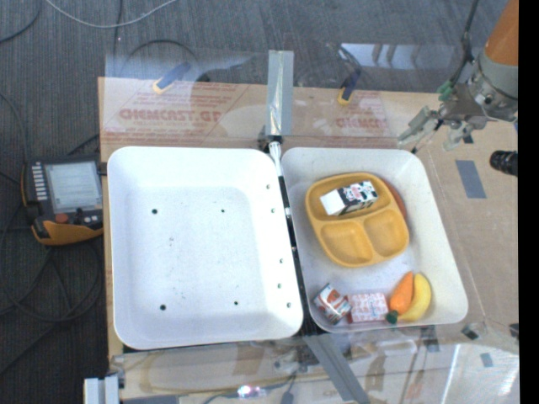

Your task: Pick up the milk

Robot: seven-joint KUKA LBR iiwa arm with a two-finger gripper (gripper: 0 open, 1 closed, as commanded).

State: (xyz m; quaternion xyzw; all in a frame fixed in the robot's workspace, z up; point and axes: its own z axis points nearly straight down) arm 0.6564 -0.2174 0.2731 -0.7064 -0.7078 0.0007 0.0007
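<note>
Wooden desk [194,116] carries two white bins side by side: left bin [126,251], right bin [442,251], rims touching.

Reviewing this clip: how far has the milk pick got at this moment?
Nothing looks done: the milk carton lies on its side in the top compartment of the yellow tray, in the right bin. The gripper is open, beyond the bin's far right corner, apart from the carton. Reaching, grasping and lifting are all left.
</note>
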